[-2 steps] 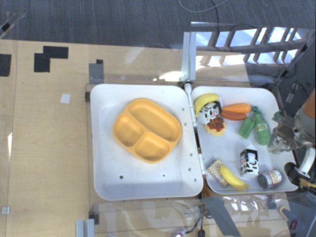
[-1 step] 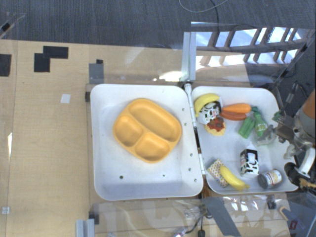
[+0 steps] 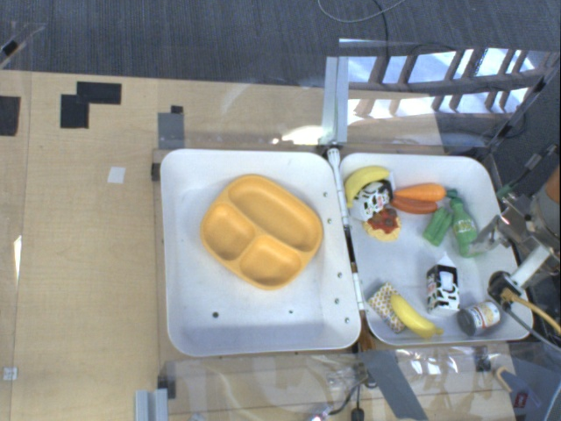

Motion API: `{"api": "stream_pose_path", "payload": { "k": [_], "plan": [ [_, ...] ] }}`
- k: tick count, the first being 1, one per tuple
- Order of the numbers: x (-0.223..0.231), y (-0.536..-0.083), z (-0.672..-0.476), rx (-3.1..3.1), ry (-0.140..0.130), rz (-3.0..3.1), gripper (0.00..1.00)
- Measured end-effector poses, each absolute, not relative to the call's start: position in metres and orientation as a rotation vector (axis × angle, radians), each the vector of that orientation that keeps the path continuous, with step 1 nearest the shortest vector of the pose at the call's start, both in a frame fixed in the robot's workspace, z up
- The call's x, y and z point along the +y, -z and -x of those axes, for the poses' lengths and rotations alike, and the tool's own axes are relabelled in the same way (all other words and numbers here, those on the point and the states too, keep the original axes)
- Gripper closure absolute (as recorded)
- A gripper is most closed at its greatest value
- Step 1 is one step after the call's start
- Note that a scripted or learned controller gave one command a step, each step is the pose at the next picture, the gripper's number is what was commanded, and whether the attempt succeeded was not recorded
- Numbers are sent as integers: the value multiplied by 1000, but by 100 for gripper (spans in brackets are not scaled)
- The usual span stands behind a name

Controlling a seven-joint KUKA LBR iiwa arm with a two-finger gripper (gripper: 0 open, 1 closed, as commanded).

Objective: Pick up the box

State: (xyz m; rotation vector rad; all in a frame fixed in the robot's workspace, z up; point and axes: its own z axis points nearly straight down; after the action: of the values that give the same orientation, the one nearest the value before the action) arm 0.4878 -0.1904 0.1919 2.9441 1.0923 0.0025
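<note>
Standing among clutter, box (arm mostly cut off)

A yellow divided plate is lying in the left bin. In the right bin, a cow-patterned box is standing beside a banana and a can. A carrot and green bottle are lying farther back. The pincer seems to be hovering at the bin's right rim.

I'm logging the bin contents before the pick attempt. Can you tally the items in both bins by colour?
Yellow: 3, divided plate, banana, rounded toy
Orange: 1, carrot
Green: 2, bottle, small piece
Black-and-white: 2, box, cow-print toy
Other: 3, red piece, can, patterned block
Total: 11
</note>
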Motion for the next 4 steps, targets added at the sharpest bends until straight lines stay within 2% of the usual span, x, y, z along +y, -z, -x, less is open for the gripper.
{"api": "stream_pose_path", "payload": {
  "k": [1, 2, 3, 4],
  "plan": [
    [-189, -203, -490, 1105, -6, -2938, 100],
    [-133, -128, -492, 881, -28, -3004, 100],
    [-179, -255, -607, 652, -7, -3071, 100],
    [-196, -115, -577, 780, -41, -3039, 100]
  ]
}}
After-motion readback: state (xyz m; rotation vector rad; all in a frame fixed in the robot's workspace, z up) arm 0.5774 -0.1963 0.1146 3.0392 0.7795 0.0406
